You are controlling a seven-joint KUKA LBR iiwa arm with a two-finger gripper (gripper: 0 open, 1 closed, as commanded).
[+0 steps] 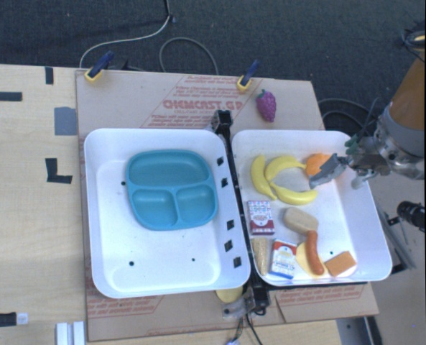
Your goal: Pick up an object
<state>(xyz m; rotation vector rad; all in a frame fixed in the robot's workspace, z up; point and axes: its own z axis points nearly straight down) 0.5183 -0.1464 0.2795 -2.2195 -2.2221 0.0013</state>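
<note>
The right bin (360,214) holds several toy foods: two yellow bananas (281,180), an orange (314,163), a red box (260,217), a tan potato-like piece (299,219), a sausage (314,254), an orange block (340,263) and a small carton (283,259). My gripper (342,175) hovers over the bin's upper right part, just right of the orange and the bananas. It is open, with one finger (325,172) pointing toward the banana tip and nothing between the fingers.
A blue divided plate (172,190) lies in the left bin (105,221). Purple grapes (267,105) sit on the cardboard behind the right bin. Clamps (248,74) hold the cardboard's back edge. A black divider (230,192) runs between the bins.
</note>
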